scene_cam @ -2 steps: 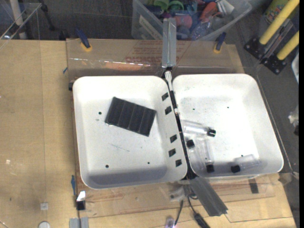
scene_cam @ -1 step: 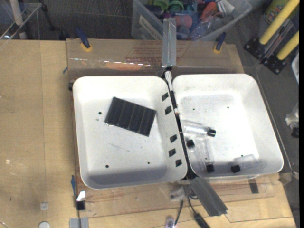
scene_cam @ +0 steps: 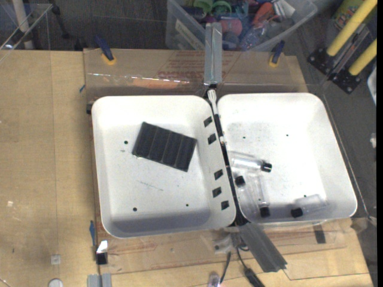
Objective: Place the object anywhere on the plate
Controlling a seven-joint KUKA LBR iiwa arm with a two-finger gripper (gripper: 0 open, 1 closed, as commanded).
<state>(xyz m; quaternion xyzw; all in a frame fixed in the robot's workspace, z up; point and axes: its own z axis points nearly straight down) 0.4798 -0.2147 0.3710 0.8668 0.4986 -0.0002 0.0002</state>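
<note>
Even, fairly bright overhead light washes out both white bins (scene_cam: 281,109), hiding surface detail. Shadows are soft and faint. A clear sheet (scene_cam: 149,76) behind them shows glare. The picture is slightly soft and grainy throughout.

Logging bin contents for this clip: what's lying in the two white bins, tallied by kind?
Dark ribbed rectangular plate, left bin: 1
Clear plastic pieces with black ends, right bin: about 3, hard to separate since they are see-through
Total: about 4

No text, label or number can be read anywhere.
</note>
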